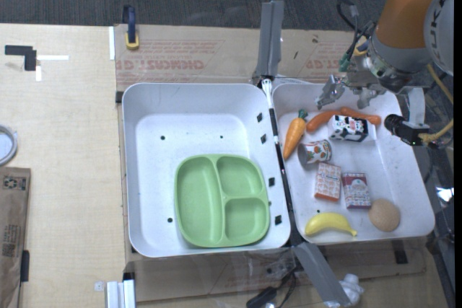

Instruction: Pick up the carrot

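- Two white bins sit side by side on the bench: the left bin carries a green divided plate, the right bin is crowded with play food.
- Over at the right bin's far edge, the gripper hangs above the rim, grey arm and orange band reaching in from the right.
- Its fingers are too small and dark against the clutter to read, so I cannot tell whether they are spread or closed; nothing shows between them.
- And the carrot lies at the right bin's near-left side, just beside the wall between the bins, green top pointing away, tip slanting down toward the front.
- A second, longer orange vegetable lies just right of it, across the bin's back, close below the gripper.
- Touching that one is a black-and-white carton, with a small cup just in front.
- Two little boxes sit mid-bin, side by side.
- Up front, a banana and a tan round item rest near the front wall.
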Motion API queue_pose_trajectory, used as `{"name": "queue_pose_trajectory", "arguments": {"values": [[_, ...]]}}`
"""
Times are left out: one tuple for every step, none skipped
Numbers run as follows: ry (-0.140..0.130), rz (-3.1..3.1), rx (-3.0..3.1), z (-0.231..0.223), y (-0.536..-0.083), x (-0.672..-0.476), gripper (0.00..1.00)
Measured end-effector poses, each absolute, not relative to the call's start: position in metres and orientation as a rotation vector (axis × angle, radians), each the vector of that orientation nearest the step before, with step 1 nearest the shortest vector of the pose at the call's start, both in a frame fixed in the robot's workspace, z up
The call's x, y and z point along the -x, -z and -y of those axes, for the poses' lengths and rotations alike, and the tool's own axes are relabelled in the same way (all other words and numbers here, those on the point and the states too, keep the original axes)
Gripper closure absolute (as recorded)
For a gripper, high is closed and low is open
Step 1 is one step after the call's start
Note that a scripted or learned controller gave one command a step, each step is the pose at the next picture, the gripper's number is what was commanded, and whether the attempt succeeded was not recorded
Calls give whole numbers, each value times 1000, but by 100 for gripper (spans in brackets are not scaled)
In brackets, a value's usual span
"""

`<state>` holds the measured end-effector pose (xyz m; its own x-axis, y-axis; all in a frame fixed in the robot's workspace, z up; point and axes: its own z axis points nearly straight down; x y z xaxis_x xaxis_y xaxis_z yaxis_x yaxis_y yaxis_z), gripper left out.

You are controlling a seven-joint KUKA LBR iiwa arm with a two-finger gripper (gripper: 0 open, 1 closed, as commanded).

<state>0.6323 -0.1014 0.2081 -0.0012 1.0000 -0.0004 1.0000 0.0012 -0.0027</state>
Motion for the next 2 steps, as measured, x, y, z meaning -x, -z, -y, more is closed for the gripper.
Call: {"name": "queue_pose_trajectory", "arguments": {"values": [[7, 2335, 2113, 94, -123, -620, 0], [1, 2494, 1919, 98, -94, -660, 0]]}}
